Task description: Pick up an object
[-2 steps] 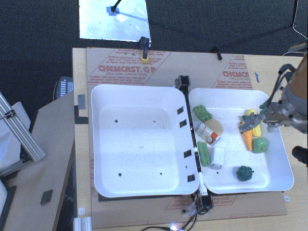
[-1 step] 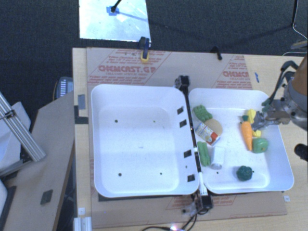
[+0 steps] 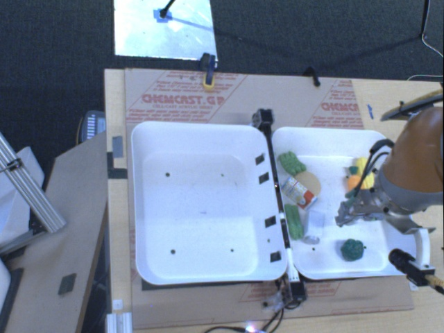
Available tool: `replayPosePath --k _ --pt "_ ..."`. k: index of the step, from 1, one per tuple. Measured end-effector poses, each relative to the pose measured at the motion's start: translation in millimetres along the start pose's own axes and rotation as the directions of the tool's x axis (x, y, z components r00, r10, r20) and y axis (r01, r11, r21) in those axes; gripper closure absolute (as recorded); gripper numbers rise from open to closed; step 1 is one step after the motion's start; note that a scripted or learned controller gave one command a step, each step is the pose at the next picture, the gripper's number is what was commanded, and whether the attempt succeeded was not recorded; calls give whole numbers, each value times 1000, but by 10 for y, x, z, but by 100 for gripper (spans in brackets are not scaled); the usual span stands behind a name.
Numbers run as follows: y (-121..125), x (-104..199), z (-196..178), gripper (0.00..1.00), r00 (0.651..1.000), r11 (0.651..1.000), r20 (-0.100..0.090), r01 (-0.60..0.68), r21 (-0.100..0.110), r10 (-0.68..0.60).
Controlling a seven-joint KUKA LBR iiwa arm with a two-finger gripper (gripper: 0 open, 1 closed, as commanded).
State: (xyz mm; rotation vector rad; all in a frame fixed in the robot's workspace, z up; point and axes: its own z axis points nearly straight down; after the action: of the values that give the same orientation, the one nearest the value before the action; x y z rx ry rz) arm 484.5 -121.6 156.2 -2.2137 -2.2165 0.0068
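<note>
**RISK OF EMPTY OR FOULED GRASP IN RIGHT BIN**

Location: end effector (image 3: 345, 216) low over the right bin (image 3: 326, 136), between a yellow-and-orange piece (image 3: 356, 175) on its far side and a dark green lump (image 3: 352, 249) on its near side. Apart from both, as far as can be judged. Nothing seen gripped. Spread or pressed together: cannot tell, since wrist and shadow mask the tip.

Candidate objects: all in the right bin. Besides the two above, a light green piece (image 3: 291, 163), a red, white and tan item (image 3: 303, 188), a long green piece (image 3: 293, 221) against the left wall, and a pale, near-transparent item (image 3: 316, 222) just beside it.

Hazards, as judged:
- Descent onto bare bin floor between the two nearest objects, closing on nothing. Cause: tip centred on neither.
- Dark green lump likely to roll or be nudged aside if struck off-centre. Cause: rounded form.
- Pale item easily missed or crushed. Cause: poor contrast against the white floor.
- Left-hand cluster packed close to the wall and to each other; possible double pick or scraping of the wall.

Hidden or unclear:
- Arm (image 3: 416, 165) cut off at the right edge and covering the right side of the bin; anything lying beneath not assessable.
- True height of the tip above the floor not readable from the slanted overhead view.
- Identity of the red, white and tan item uncertain; outline blurred.

Left bin (image 3: 201, 134) not involved.
</note>
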Motion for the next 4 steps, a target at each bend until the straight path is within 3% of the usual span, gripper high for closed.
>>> replayPosePath --k 1,2,3,4 --pt "151 92 -1305 100 1000 1000 6 6 -25 -5" --pt "1 178 -203 100 1000 1000 1 0 -1 0" --pt "33 328 -1285 100 1000 1000 5 6 -23 -6" --pt "2 168 414 100 1000 1000 2 -2 0 2"
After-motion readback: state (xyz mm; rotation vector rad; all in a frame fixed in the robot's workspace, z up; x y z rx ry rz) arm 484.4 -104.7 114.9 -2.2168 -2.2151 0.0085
